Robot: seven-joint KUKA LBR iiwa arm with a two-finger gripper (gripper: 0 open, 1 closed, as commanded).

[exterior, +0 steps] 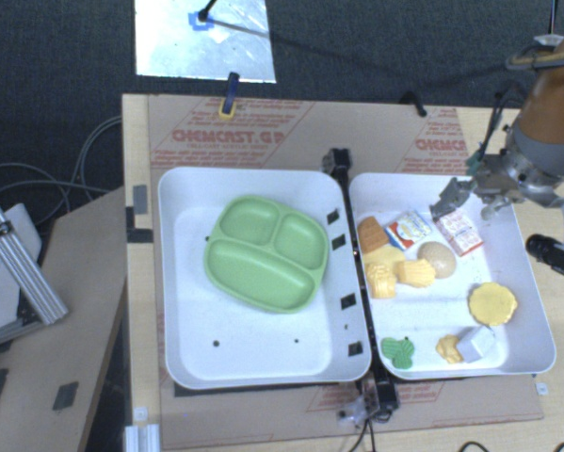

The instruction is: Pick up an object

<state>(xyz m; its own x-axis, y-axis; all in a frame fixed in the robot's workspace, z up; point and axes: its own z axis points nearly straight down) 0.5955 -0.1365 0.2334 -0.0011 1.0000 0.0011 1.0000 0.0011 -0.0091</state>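
The right bin holds several small toy foods. Among them are a red-and-white packet, a second packet, a beige egg, a brown bread piece and yellow corn. A yellow disc, a green piece and a grey block lie nearer the front. My gripper hangs over the bin's far right part, just above the red-and-white packet. It is open, with nothing between its fingers.
A green divided plate lies in the left bin. A black divider runs between the bins. A shiny sheet lies beyond the bench, and a metal frame stands at the left.
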